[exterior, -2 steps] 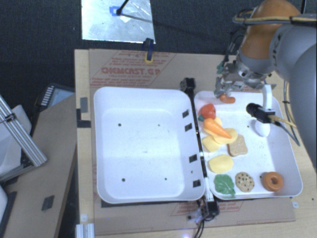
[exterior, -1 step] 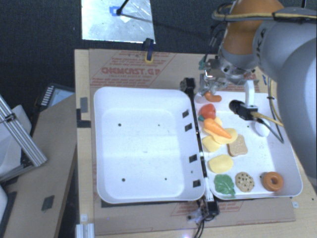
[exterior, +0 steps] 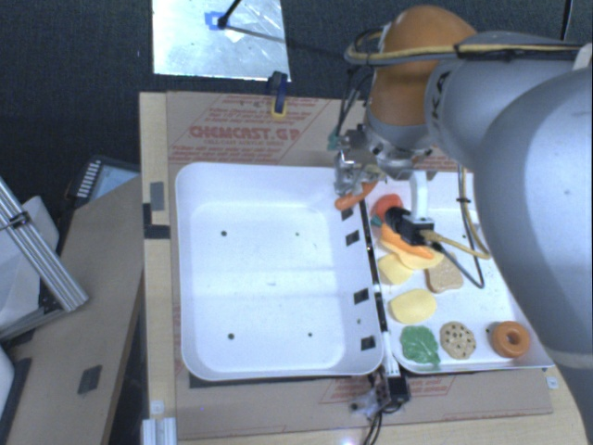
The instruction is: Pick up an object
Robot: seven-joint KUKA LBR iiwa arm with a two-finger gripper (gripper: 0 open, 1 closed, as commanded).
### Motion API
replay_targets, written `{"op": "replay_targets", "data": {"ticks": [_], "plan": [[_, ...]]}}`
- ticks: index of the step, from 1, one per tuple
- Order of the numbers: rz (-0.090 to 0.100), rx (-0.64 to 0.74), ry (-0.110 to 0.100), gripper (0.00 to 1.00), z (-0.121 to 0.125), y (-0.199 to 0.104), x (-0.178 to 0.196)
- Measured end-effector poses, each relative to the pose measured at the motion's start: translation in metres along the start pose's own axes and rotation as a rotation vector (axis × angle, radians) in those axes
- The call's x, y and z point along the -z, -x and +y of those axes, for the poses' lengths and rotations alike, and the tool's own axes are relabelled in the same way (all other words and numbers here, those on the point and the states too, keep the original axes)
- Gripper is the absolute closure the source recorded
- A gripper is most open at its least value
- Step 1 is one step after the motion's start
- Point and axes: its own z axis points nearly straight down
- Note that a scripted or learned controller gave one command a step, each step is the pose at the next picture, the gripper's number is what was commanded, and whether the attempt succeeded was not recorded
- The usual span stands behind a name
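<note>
Gripper: we see the grey two-finger gripper (exterior: 354, 185) low at the top end of the divider between the two bins, upper centre of the frame; we cannot tell from here how it is set.

Candidate object: we spot a small orange carrot-like piece (exterior: 350, 199) right under the gripper, on the seam between the bins; whether it is gripped or just lying there, we cannot say.

Left bin: we have the big shallow white plastic bin (exterior: 269, 276) across the middle of the frame.

Right bin: we have the second white bin (exterior: 477, 286) at right, partly under the arm, carrying the toy food.

Contents, top to bottom: we count a red-orange rounded piece (exterior: 387, 204), a black block (exterior: 400, 221), an orange slice (exterior: 408, 245), pale yellow chips (exterior: 411, 304), a brown bread-shaped slice (exterior: 445, 277), a green leafy piece (exterior: 419, 344), a speckled round cookie (exterior: 457, 339) and a brown ring doughnut (exterior: 509, 338).

Progress: we judge the reach is made and the gripper is down at the pile's upper end.

Left to do: we reckon a confirmed grip and a clean lift; nothing is plainly raised yet.
</note>
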Motion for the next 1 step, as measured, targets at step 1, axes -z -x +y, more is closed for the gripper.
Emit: {"op": "replay_targets", "data": {"ticks": [1], "plan": [[0.001,0.000,0.009,1.00,0.0151,-0.0437,0.0648]]}}
